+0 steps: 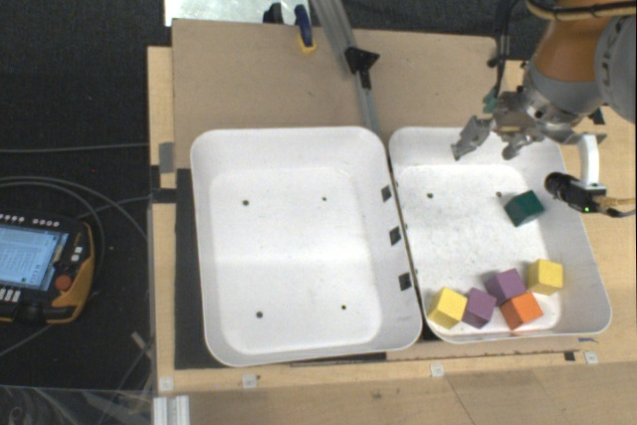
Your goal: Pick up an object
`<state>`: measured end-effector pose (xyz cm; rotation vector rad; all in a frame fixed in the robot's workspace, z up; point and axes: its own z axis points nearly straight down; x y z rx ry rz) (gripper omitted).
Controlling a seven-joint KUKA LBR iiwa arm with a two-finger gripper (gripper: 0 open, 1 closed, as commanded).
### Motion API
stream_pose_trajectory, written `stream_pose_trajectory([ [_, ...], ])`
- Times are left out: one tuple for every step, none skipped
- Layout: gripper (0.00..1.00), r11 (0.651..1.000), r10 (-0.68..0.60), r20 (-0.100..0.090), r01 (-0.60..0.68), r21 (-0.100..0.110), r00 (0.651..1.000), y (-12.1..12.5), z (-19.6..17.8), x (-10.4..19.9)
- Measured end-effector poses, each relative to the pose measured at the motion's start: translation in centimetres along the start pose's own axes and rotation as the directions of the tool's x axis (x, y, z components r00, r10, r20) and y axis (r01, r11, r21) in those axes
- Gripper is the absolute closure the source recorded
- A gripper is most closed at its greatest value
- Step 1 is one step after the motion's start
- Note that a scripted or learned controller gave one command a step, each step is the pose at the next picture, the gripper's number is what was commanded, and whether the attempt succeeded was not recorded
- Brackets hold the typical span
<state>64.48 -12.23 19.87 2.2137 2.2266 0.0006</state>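
The two-finger gripper [490,142] hangs spread and empty above the small dark green cube [524,207], probably light, rigid foam or wood, best pinched across opposite flat faces.

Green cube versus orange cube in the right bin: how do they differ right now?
The green cube sits alone mid-bin, just below the gripper; the orange cube is packed against purple and yellow cubes at the near edge. Green looks dark, orange bright. Both rest in the right white bin, ungrasped.
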Motion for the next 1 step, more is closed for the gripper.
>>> stream_pose_trajectory([
  [0.00,1.000,0.008,0.002,-0.008,-0.002,1.000,-3.39,-3.62,-4.42],
])
